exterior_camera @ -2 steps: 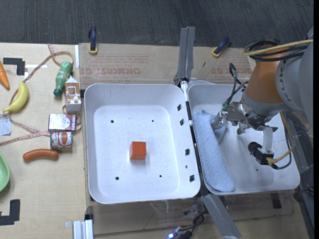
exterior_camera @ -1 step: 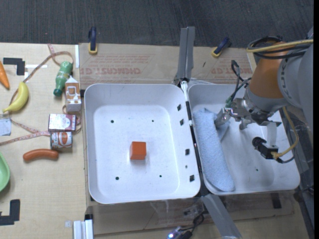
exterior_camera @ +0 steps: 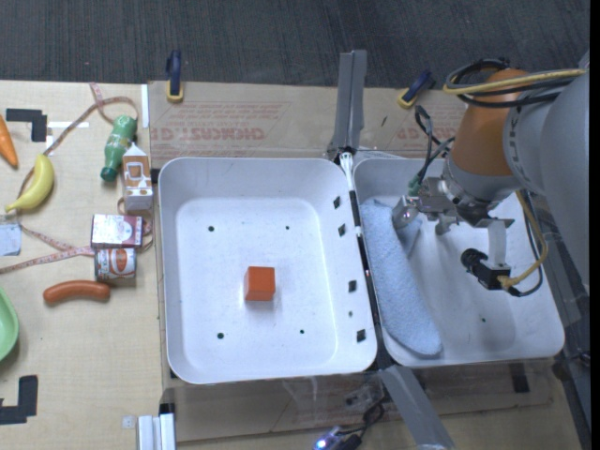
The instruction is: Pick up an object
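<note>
This is a robotics lab, set up as a test cell and not a home or shop. A grey industrial arm (exterior_camera: pixel 544 129) with an orange band reaches in from the right, loose cables looping off its wrist. Two shallow white bins, the left bin (exterior_camera: pixel 178 251) and the right bin (exterior_camera: pixel 534 345), sit side by side on a bench lined with brown cardboard (exterior_camera: pixel 234 120) held by clamps (exterior_camera: pixel 173 73) at the far edge. To the left, a pale wooden board (exterior_camera: pixel 56 336) carries black corner markers (exterior_camera: pixel 26 120) and a spread of toy props: a banana (exterior_camera: pixel 33 186), a green bottle (exterior_camera: pixel 118 143), small cartons (exterior_camera: pixel 137 181), a can (exterior_camera: pixel 116 263) and a sausage (exterior_camera: pixel 77 292). Dark carpet (exterior_camera: pixel 234 17) lies beyond.
</note>
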You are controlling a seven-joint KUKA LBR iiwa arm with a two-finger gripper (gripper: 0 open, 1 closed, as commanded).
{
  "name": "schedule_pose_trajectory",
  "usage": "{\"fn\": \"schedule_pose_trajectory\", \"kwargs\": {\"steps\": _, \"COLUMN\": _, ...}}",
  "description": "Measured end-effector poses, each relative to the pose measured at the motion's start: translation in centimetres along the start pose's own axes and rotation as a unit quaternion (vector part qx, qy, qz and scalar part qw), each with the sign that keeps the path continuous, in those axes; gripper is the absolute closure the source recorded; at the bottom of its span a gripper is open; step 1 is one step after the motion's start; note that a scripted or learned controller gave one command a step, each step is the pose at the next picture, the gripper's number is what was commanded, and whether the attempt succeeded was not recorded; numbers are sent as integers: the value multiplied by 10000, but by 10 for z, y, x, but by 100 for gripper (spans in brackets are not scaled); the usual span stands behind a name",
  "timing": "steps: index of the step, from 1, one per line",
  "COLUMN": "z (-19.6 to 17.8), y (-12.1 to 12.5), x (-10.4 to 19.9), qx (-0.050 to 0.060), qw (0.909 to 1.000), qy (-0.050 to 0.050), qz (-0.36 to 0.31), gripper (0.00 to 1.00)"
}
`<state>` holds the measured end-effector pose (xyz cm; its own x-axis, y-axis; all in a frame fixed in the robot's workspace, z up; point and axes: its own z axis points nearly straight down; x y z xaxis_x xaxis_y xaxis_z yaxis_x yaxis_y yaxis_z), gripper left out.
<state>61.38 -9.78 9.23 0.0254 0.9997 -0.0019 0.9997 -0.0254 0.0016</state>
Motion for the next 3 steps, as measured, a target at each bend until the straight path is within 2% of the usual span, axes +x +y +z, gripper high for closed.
{"fn": "schedule_pose_trajectory", "kwargs": {"steps": 1, "z": -9, "y": 0, "x": -1, "qx": 2, "qw": 10000, "qy": 1, "qz": 12, "gripper": 100}}
{"fn": "schedule_pose_trajectory", "kwargs": {"steps": 2, "z": -9, "y": 0, "x": -1, "qx": 3, "qw": 10000, "qy": -1, "qz": 15, "gripper": 0}}
{"fn": "schedule_pose_trajectory", "kwargs": {"steps": 3, "z": -97, "y": -46, "x": -61, "qx": 13, "qw": 9973, "qy": -2, "qz": 730, "gripper": 0}}
